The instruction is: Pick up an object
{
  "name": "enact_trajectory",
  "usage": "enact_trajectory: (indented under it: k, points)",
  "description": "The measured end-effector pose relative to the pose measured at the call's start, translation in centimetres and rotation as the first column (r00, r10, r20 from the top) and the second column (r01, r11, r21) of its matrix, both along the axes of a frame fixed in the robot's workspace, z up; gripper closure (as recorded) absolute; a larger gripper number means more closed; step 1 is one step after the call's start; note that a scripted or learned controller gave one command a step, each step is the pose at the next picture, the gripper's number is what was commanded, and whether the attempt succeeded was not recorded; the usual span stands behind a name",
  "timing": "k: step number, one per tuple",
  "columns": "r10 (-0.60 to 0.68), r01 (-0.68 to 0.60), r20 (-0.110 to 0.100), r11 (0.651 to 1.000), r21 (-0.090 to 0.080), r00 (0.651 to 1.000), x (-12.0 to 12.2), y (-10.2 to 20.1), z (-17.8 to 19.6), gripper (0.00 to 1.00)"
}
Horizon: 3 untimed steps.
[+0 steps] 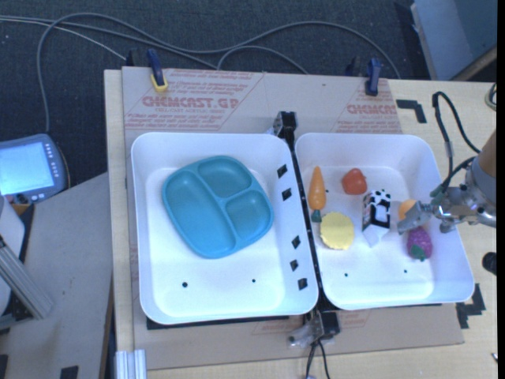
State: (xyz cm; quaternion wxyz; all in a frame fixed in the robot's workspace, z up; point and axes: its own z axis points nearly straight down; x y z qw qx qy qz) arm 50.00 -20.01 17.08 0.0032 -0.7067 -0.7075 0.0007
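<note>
The right bin [379, 287] holds several toy items. An orange carrot [316, 188] lies by its left wall, with a red tomato-like piece [354, 181] beside it. A yellow round piece [337, 230] and a black-and-white carton [378, 210] sit near the middle. A small orange piece [406, 208] and a purple bunch [420, 245] lie at the right. My gripper [427, 214] hangs low over the bin's right side, between the orange piece and the purple bunch and just right of the carton. I see nothing held in it.
The left bin [158, 283] carries a blue divided plate [218, 204]. A black divider with clips [293, 212] runs between the bins. Black cable [447, 133] loops along the right edge near the arm. Two blue clamps [157, 69] hold the board at the back.
</note>
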Motion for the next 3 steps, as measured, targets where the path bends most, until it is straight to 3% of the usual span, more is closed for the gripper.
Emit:
enact_trajectory:
  k: [2, 3]
  points:
    - [-0.001, 0.001, 0.001, 1.000, 0.000, 1.000, 0.5, -0.7, -8.8, 0.00]
    - [-0.001, 0.001, 0.006, 1.000, -0.002, 1.000, 0.6, -0.8, -7.5, 1.00]
